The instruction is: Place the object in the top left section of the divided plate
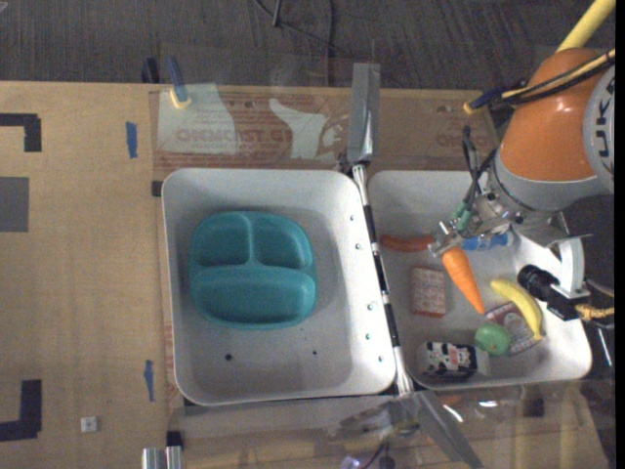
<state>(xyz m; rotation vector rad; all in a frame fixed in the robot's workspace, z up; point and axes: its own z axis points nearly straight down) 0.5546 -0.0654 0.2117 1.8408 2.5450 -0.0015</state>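
1. The gripper (457, 234) is seen low over the right bin (410, 195), right at the fat top end of the carrot (463, 277). The wrist blocks the fingers, so whether they are open or closed can't be told, and a grip on the carrot can't be confirmed.

2. The carrot is probably the object being gone for, judging by how the gripper is parked on it. It lies in the right bin, pointed tip angled down and to the right, well apart from the plate.

3. The divided plate (252, 268) sits flat in the left bin (293, 369), toward its upper left. Two small sections are along its top, one big one below. The top left section looks bare, so nothing seems delivered yet; the task is judged to be at the pick stage.

4. The rest is scattered loosely in the right bin: a red sausage-like thing (402, 243) just left of the gripper, a pinkish wafer-looking block (428, 291), a banana (521, 304), a green round fruit (492, 338) and a small black-and-white carton (449, 359). It's crowded, so a neighbour could get nudged.

5. The bins are set side by side, touching along a middle rim, which would have to be cleared on the way over.

6. Surface and room: a light wood tabletop (78, 291) with blue tape bits and black marks, and dark carpeted floor (195, 18) behind with some cables.
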